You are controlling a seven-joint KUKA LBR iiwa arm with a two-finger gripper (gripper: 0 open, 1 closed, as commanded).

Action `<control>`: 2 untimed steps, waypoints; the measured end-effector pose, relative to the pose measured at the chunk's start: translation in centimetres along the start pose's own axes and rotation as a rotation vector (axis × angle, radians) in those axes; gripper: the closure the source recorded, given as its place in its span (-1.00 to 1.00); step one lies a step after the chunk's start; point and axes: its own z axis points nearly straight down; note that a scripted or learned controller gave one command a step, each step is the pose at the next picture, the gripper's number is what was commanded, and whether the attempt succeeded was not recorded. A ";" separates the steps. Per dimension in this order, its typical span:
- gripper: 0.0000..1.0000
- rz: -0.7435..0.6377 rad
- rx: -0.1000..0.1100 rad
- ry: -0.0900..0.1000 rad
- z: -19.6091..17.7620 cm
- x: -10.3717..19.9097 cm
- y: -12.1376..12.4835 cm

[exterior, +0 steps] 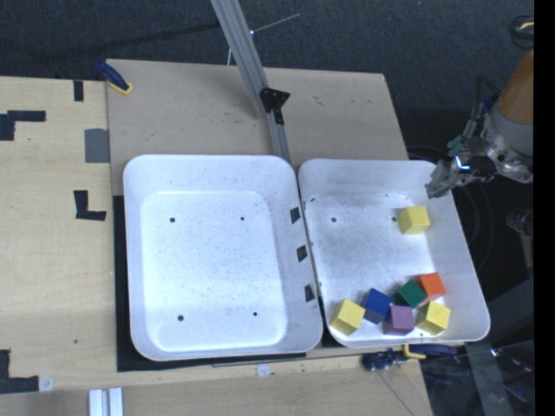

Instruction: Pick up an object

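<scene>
The right bin [364, 189] holds several small blocks. A lone yellow block [414, 220] lies near its far right side. Clustered at the near edge are a yellow block [349, 316], a blue block [377, 304], a purple block [401, 318], a green block [411, 294], an orange block [431, 284] and another yellow block [436, 317]. My gripper [440, 183] hangs over the bin's far right rim, up and right of the lone yellow block, with nothing seen in it.
The left bin [208, 258] sits beside the right one on the wooden bench. A slanted metal pole [247, 50] with a black clamp crosses behind the bins. A blue and yellow tool [113, 76] lies at the bench's far left corner.
</scene>
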 end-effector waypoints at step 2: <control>1.00 -0.004 0.007 0.003 2.5 11.0 -1.8</control>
